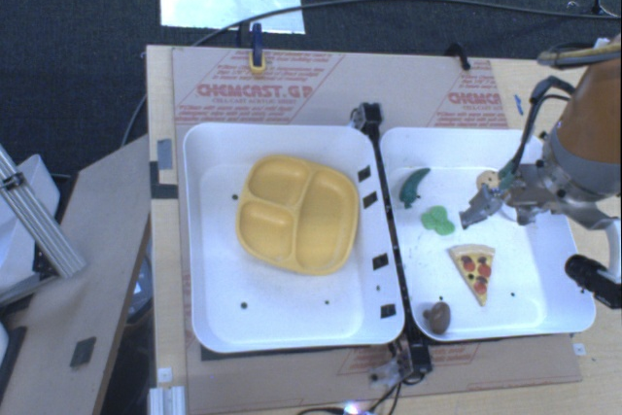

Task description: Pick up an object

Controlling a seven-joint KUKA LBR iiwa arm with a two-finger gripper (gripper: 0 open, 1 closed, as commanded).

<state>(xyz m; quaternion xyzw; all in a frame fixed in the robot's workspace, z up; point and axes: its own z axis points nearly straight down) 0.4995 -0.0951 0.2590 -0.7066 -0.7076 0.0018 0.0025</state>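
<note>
In the right bin [544,316] lie a dark green curved piece [414,185], a light green lump [437,221], a toy pizza slice [474,271], a brown lump [437,316] near the front edge and a small tan round piece [488,181]. My gripper [480,210] hangs over the right bin, just right of the light green lump and above the pizza slice. I see nothing between its fingers. The arm's orange band shows at the right edge.
The left bin [214,306] holds a yellow divided plate [296,213]. A black clip strip [379,228] runs between the two bins. Cardboard lies under the bins, and a cable crosses the floor behind.
</note>
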